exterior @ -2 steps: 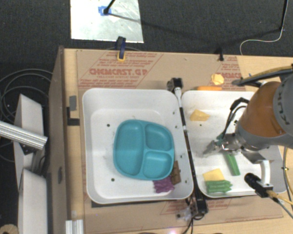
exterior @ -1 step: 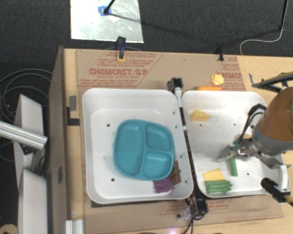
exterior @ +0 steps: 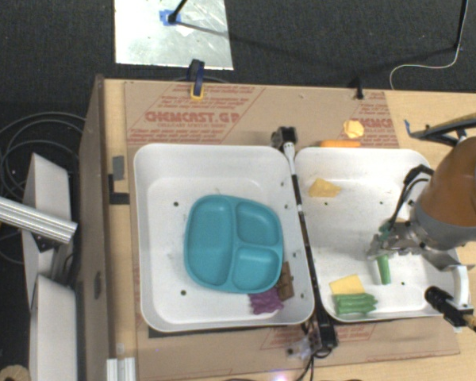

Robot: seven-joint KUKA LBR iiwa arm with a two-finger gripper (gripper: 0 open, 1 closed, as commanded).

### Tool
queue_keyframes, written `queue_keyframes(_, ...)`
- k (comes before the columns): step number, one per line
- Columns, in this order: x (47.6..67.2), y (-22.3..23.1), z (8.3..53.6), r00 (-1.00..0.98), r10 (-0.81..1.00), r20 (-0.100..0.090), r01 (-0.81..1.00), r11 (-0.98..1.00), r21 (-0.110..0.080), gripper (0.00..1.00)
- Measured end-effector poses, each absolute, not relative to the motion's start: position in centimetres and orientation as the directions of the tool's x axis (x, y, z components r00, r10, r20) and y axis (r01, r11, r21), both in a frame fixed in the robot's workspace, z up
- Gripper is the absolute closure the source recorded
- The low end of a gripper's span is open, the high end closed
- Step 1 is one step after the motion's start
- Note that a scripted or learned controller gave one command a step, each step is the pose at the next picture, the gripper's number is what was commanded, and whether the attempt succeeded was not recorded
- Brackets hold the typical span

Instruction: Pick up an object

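My gripper [exterior: 390, 243] is low inside the right bin [exterior: 357, 165], near its right side, and the grey arm with its orange band [exterior: 458, 182] reaches in from the right. A short green stick [exterior: 383, 271] lies on the bin floor just below the gripper tip, touching or nearly touching it. A yellow block [exterior: 347, 284] and a green ridged piece [exterior: 355, 302] rest at the bin's front edge. A flat yellow piece [exterior: 325, 187] lies towards the back.
The left bin [exterior: 163, 213] holds a blue divided plate [exterior: 232, 243], with a purple item [exterior: 263, 302] and a brown item [exterior: 286, 283] at its front right corner. An orange piece [exterior: 339, 143] and a yellow piece [exterior: 353, 128] sit on the cardboard behind the right bin.
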State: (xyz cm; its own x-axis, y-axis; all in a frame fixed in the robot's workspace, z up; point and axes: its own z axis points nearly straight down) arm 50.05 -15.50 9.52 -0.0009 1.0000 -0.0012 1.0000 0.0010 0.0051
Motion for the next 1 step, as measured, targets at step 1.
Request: queue_keyframes(1, 58.32, -14.85, 16.71, -0.009, 1.000, -0.004, 1.000, 0.009, 0.014, 1.00)
